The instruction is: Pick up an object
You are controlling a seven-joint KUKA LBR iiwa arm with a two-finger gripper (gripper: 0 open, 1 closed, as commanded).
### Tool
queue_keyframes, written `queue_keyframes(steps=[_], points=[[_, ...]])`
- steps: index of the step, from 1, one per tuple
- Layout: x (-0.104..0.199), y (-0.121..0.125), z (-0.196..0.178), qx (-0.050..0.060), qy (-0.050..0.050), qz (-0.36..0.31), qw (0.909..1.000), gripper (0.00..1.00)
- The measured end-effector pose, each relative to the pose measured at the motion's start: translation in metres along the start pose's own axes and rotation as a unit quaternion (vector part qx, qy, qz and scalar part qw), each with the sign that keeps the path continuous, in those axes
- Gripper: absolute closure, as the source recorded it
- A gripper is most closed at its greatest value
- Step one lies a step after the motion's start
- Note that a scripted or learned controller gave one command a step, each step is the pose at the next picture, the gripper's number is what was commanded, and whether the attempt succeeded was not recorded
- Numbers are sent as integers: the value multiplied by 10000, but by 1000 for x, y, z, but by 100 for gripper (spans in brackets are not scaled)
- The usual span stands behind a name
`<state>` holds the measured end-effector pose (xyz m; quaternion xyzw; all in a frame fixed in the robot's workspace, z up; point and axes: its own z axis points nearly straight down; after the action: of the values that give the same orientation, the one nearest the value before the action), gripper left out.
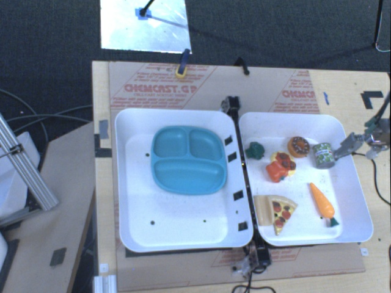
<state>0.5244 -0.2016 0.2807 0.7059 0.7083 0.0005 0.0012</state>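
The gripper [360, 140] sits at the right bin's [351, 182] right side, beside a green can [323, 155]; its finger state cannot be determined.

Plate [187, 161] in left bin [137, 224]; toys [281, 166] in right bin [354, 218].

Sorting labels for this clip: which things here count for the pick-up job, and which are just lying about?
Job: gripper; right bin with green can, donut, red toy, broccoli, carrot, pizza slice.
Lying about: left bin, blue plate.
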Motion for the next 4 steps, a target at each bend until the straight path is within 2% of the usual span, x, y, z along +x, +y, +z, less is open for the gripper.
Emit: queue_keyframes(steps=[1, 2, 3, 4], points=[[77, 71, 58, 1, 18, -50, 10000, 0], [75, 100, 141, 26, 9, -15, 10000, 0], [81, 92, 199, 21, 1, 1, 10000, 0], [81, 97, 182, -45, -2, -7, 10000, 100]])
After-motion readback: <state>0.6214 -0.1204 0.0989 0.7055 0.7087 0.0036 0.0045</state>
